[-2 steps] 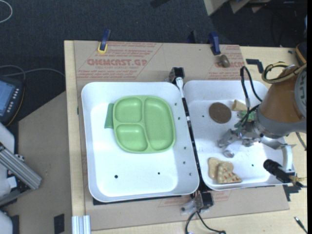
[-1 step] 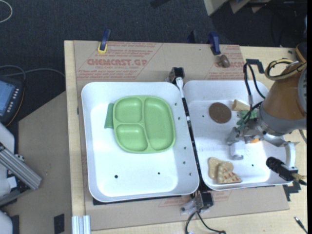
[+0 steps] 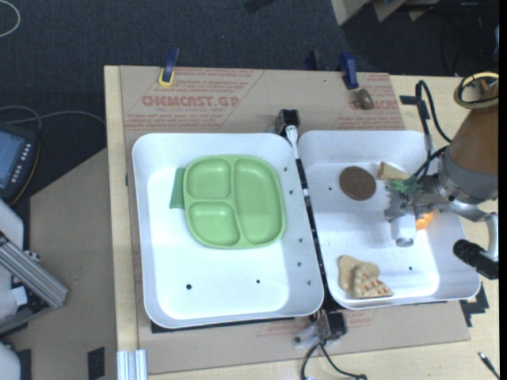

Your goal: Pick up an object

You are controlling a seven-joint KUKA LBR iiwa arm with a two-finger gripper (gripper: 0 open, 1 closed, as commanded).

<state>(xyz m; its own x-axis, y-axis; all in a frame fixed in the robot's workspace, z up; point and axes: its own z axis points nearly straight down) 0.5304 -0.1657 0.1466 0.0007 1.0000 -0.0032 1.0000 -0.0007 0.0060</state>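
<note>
From the camera above the bench, the grey two-finger gripper (image 3: 403,226) hangs low inside the right-hand white bin (image 3: 333,290), its fingers pointing down at the bin floor. How wide they stand cannot be told from here, and nothing shows plainly between them. A small orange piece (image 3: 424,221) lies touching or just beside the gripper on its right; whether it is loose or caught is unclear.

The round brown disc (image 3: 358,184) lies flat, near the gripper, up and to its left. Just past the disc on its right, a small tan wedge (image 3: 390,170) sits close under the arm's wrist, beside a bit of green (image 3: 402,186). The tan waffle-like pieces (image 3: 364,279) lie toward the near edge, below and left of the gripper, well apart from the disc.

The bin floor is smooth and white, with open room between these things, so a short sideways shift looks enough to reach any of them.

The left-hand white bin (image 3: 158,275) holds a pale green divided tray (image 3: 234,201), far from the gripper.
</note>
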